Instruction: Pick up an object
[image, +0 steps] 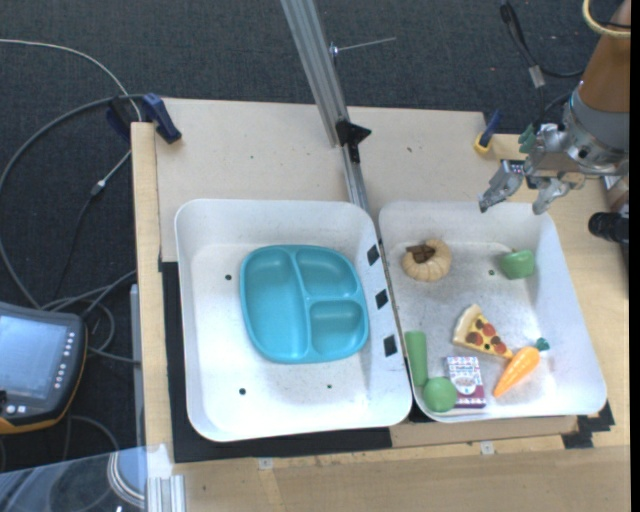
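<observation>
My pincer (520, 193) hangs at the upper right of the frame, over the back rim of the right bin (585, 330), with its two fingers spread apart and nothing between them. So the pick has not happened yet: no object is lifted, and none is touched.

Everything I could take lies below me in that right bin. Nearest is a small green piece (518, 264) against the bin's right wall, just under my pincer in the picture. To its left, near the bin's top edge, sits a tan bun-like toy (427, 260) with a dark centre. Lower down, in the middle of the bin, lies a toy pizza slice (480, 333), and just right of it an orange toy carrot (520, 368) with a green top. Along the bottom edge sit a small printed packet (466, 381), a round green toy (438, 393) touching it, and a green stick-shaped piece (416, 350) above that.

The left bin (200, 330) holds a teal divided plate (303, 302), well apart from my pincer.

As I judge it, the whole task remains: choose one item, come down over it, close on it and raise it. The green piece looks the shortest reach, though its spot by the wall may crowd one finger.
</observation>
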